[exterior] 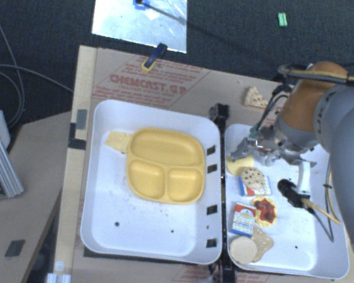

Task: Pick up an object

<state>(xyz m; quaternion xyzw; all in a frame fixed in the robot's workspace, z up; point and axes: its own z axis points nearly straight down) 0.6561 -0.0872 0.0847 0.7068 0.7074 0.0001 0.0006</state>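
Note:
My gripper (253, 149) hangs low over the far left corner of the right bin (324, 258). Just below it lies a pale yellow piece (240, 165), close to or touching the gripper's tip. Toward the front a speckled cracker (254, 179) comes first. A red and yellow toy food piece (265, 211) follows, then a small printed box (242, 220). A round tan biscuit (244, 250) and a tan piece (263, 239) sit nearest the front edge.
The left bin (95, 224) holds a yellow divided plate (165, 165) and a pale yellow slice (118, 141) by its left side. A wedge-shaped piece (256, 98) lies on the cardboard beyond the right bin. The grey arm (353, 151) covers the right bin's far right.

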